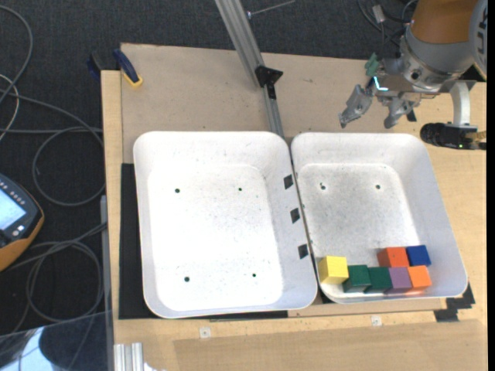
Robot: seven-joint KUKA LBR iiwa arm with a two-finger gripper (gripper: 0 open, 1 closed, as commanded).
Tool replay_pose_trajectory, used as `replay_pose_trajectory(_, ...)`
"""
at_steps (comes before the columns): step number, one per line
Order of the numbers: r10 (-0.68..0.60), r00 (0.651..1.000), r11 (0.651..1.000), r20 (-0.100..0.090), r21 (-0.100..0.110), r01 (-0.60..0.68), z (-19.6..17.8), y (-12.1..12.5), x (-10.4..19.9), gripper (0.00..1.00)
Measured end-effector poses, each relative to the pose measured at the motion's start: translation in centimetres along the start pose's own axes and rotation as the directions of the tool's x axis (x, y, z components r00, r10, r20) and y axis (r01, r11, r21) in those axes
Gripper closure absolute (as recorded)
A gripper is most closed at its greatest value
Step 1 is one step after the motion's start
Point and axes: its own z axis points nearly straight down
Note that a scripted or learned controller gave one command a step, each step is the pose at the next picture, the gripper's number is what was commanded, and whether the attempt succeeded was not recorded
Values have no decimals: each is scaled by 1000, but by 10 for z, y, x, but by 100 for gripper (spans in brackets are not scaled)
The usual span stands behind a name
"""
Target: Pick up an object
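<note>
Crowding the right bin's [441, 207] near corner, small coloured cubes [377, 270], jaws [379, 114] apart above the far rim

Dark carpet [54, 37] with looping cables [46, 153] around wooden bench [193, 83]

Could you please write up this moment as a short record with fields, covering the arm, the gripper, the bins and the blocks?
arm: reaches in from the right, wrist above the bench behind the right bin
gripper: fingers spread, holding nothing
left bin: white, shallow
right bin contents: blocks clustered at the near edge
blocks: yellow block, two green blocks, purple block, red block, blue block, orange block
</note>
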Motion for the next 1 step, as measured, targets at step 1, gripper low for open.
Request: replay_pose_trajectory(1,0,1000,1000,0,-5,0,-3,1,0,0)
